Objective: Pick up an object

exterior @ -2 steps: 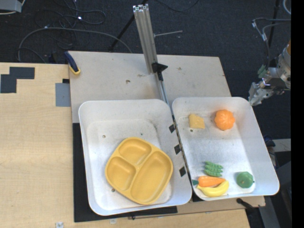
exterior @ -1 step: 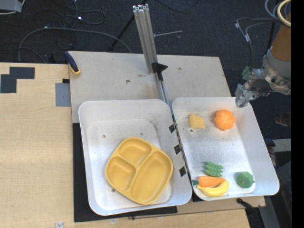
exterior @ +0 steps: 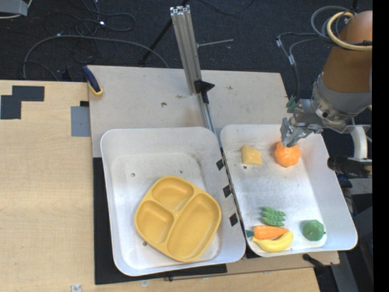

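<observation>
The dark two-finger gripper (exterior: 292,136) sits just above the round orange plastic fruit (exterior: 287,155) at the right white bin's (exterior: 340,218) twelve o'clock (finger opening impossible to tell), nothing lifted yet.

Smooth, matt yellow plastic for the divided plate (exterior: 178,218), speckled matt white plastic for the bins (exterior: 121,163) around it, brushed aluminium for the upright post (exterior: 186,47) behind it, pale matt wood grain for the bench (exterior: 42,187) left of it.

arm: reaches in from right, wrist angled down | claw (exterior: 290,140): low, pointing down-left
</observation>
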You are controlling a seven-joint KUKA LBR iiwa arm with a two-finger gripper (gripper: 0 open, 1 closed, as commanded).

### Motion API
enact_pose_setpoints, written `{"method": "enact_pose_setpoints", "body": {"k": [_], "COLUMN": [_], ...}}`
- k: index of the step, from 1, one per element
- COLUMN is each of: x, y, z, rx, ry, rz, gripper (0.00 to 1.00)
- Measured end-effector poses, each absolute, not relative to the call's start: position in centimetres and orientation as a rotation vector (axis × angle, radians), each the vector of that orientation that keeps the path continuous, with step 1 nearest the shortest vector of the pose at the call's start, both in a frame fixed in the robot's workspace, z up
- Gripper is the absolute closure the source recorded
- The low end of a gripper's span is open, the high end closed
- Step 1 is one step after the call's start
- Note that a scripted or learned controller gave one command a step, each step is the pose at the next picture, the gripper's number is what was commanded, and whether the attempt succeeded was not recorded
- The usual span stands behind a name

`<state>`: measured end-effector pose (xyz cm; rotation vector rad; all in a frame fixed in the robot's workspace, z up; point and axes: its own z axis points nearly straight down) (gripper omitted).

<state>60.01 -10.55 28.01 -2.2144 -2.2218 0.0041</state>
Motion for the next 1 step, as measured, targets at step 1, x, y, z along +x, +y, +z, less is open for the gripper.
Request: {"method": "enact_pose_setpoints", "body": {"k": [1], "x": [59.65], "y": [-5.67], "z": [27.99], "rx": [-2.213], "ry": [-2.224], "rz": [0.002], "gripper": [1.00]}}
